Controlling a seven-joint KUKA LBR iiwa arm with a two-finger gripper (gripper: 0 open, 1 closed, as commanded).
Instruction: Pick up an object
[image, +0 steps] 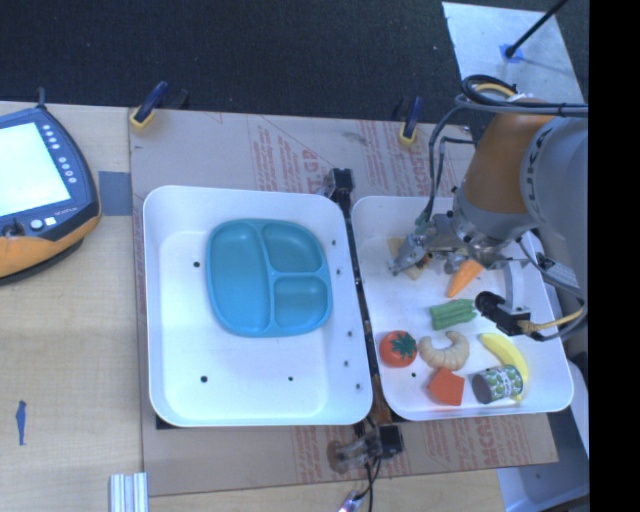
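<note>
Presently the gripper (418, 250) is low over the far left part of the right bin (560, 395), beside a small tan item that is too blurred to identify; whether it is spread or closed cannot be told. An orange carrot (462, 277) lies just beside it. Toward the near edge of that bin lie a green piece (452, 313), a tomato (397, 348), a shrimp (445, 349), a banana (503, 356), a red block (446, 386) and a can (497, 383). A blue divided plate (268, 276) rests in the left bin (165, 340).
</note>
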